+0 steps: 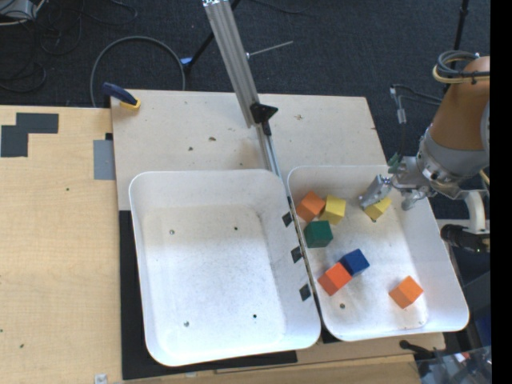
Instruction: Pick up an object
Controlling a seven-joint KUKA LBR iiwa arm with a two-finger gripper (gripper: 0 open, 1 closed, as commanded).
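My gripper hangs over the back of the right bin, its two fingers spread apart. A small yellow block lies at the tip of the left finger, not clamped between the two. Several other blocks rest on the bin floor: an orange one, a yellow one, a green one, a blue one, a red-orange one and another orange one.
The left bin sits beside the right one, with black clips along their shared wall. A slanted aluminium bar rises behind the bins. The arm's orange band is at the right edge.
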